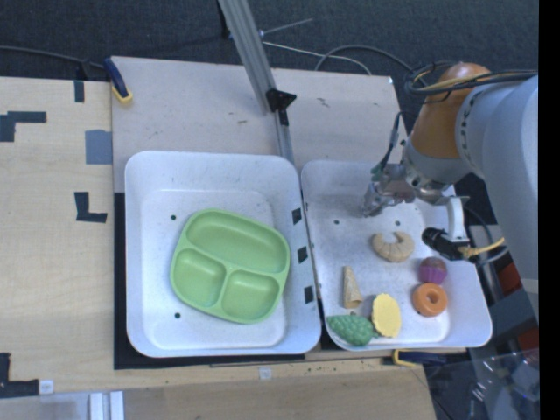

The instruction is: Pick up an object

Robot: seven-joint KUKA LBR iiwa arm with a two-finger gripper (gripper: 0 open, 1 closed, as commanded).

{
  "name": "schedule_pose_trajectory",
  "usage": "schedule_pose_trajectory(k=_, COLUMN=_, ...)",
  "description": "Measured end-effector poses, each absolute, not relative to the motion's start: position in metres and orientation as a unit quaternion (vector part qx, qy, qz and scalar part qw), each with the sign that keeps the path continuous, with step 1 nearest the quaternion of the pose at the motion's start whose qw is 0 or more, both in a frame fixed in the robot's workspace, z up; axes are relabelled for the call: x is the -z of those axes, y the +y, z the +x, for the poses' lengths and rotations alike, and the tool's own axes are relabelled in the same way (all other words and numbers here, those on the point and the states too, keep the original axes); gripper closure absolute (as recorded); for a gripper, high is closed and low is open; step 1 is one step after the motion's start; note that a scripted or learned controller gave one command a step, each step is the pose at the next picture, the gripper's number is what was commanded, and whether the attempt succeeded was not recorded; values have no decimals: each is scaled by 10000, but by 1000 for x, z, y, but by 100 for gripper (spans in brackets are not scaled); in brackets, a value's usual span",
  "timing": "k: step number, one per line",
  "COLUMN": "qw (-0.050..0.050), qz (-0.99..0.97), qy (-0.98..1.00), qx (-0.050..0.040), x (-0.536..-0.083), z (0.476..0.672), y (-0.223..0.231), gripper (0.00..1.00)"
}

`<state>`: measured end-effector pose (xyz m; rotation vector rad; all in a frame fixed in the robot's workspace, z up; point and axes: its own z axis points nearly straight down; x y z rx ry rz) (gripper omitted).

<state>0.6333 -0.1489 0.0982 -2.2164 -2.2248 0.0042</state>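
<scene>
Whether the jaws are parted or closed cannot be told: the gripper (378,201) is small and dark against the right bin (325,191), hanging over its far part, and nothing can be seen between its tips. Above it rises the grey arm (490,138) with its orange band (435,116), reaching in from the right.

Toys lie in the near half of the right bin. A tan croissant (393,246) sits nearest the gripper, just on its near side and apart from it. To the right of that are a purple toy (432,270) and, touching it on the near side, an orange ring (430,299). A cone (351,287) lies left of centre. At the near rim a green toy (352,329) touches a yellow piece (386,315).

The left bin (149,234) holds a green divided plate (230,266), set at a tilt to the bin's walls. A metal bar (249,42) slants down from the far side to where the bins meet.
</scene>
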Motion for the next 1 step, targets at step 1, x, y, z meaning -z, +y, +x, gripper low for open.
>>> schedule_pose_trajectory(k=1, qw=-16, qz=-7063, qy=-7079, qx=13, x=-159, z=633, y=-142, gripper=100)
